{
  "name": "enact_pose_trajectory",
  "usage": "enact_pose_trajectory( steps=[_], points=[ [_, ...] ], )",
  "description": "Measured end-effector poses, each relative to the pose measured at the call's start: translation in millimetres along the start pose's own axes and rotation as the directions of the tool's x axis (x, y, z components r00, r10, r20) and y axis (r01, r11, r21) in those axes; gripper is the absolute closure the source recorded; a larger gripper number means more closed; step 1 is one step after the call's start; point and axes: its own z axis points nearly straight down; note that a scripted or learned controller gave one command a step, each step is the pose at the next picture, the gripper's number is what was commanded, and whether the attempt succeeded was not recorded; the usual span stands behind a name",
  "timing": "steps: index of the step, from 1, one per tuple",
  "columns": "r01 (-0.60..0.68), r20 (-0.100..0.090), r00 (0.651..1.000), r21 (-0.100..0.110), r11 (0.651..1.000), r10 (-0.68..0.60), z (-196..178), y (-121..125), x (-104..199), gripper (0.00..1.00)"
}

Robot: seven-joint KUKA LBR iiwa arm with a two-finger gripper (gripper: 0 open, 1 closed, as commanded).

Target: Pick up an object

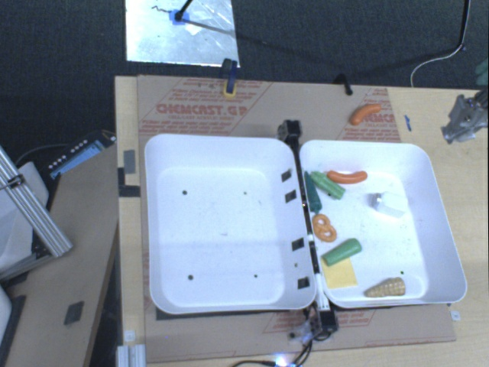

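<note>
Inside the right-hand shallow white bin (439,228) lie all the candidate things. Nearest the far wall, an orange-red sausage-shaped toy (347,177) lies with its long axis running left to right, roughly parallel to that wall. Just left of it, touching or nearly so, a dark green pickle-like piece (327,186) slants from upper left to lower right, and a long dark green stick (312,192) lies along the divider between the bins, pointing toward and away from the camera. Below these an orange pretzel-shaped toy (324,227) sits near the divider, then a bright green cylinder (341,251) tilted up to the right, resting on the upper edge of a flat yellow square (341,274). A tan ridged cone (385,287) lies near the front wall, its tip pointing right. A small white and grey block (384,203) lies alone right of centre.

Beside it, the left shallow white bin (164,205) stands against the same divider. On the cardboard-covered counter (199,105) beyond the right bin lies another orange sausage (365,114).

At the right edge, the grey pincer (463,119) hangs above the counter, outside the bin's far right corner and well apart from everything in it; whether its fingers are wide or narrow I cannot tell.
</note>
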Motion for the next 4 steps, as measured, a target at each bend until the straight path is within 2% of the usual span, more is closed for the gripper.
enact_pose_trajectory(
  steps=[1, 2, 3, 4],
  points=[
    [-0.012, 0.002, 1.0, 0.018, 1.0, 0.012, -11.5, -1.6, -93.3, 1.0],
    [0.004, -0.006, 1.0, 0.036, 0.999, -0.004, 154.2, -4.6, -23.1, 1.0],
    [0.002, 0.0, 1.0, 0.005, 1.0, -0.002, 24.7, 21.2, -16.6, 1.0],
    [0.0, -0.001, 1.0, 0.015, 1.0, 0.0, -13.1, -0.9, -19.3, 1.0]
  ],
)
